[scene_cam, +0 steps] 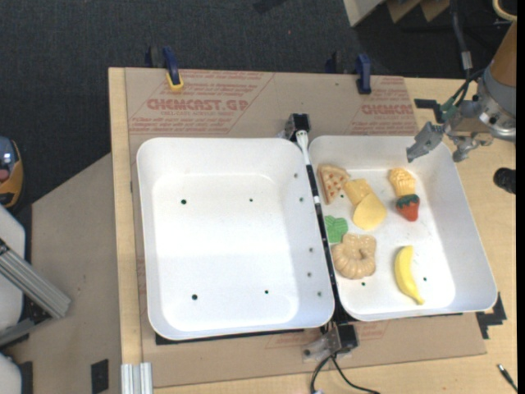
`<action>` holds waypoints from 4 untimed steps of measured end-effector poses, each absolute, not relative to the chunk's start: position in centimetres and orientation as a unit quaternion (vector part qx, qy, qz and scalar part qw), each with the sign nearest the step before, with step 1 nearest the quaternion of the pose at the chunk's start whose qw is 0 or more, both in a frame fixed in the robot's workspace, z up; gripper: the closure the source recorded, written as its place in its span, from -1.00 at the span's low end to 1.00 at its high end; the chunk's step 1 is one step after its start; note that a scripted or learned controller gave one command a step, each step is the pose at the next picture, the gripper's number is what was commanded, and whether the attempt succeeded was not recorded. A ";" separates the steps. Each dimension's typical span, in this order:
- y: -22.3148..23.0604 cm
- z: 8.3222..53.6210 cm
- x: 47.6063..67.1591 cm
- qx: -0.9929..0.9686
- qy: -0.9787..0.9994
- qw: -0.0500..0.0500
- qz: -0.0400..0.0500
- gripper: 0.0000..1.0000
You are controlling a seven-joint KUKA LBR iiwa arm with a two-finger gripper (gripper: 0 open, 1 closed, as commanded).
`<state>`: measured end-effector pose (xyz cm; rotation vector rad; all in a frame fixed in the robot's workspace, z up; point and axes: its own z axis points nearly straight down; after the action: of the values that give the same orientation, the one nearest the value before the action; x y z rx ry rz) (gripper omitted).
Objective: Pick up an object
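The right bin holds several toy foods: a waffle piece, a pale yellow wedge, an orange-yellow piece with a red strawberry just below it, a green piece, a tan pumpkin-shaped piece and a banana. My gripper hangs over the bin's far right corner, up and to the right of the orange-yellow piece. Its fingers stand apart and open with nothing between them.
The left bin sits beside the right one, their rims touching along the middle. Both rest on a brown board held by two blue clamps at the far edge. Cables run off the near edge.
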<state>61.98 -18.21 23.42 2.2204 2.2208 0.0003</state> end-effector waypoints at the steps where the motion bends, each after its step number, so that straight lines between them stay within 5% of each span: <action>1: -20.2 9.0 64.2 0.707 0.707 -0.001 -0.001 -1.00; 2: -17.4 8.5 66.8 0.706 0.708 0.002 0.001 -1.00; 3: -17.7 8.5 63.0 0.708 0.707 -0.001 -0.001 -1.00; 4: -17.7 9.6 63.2 0.707 0.707 0.001 0.000 1.00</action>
<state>63.18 -17.73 9.58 2.2207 2.2194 0.0005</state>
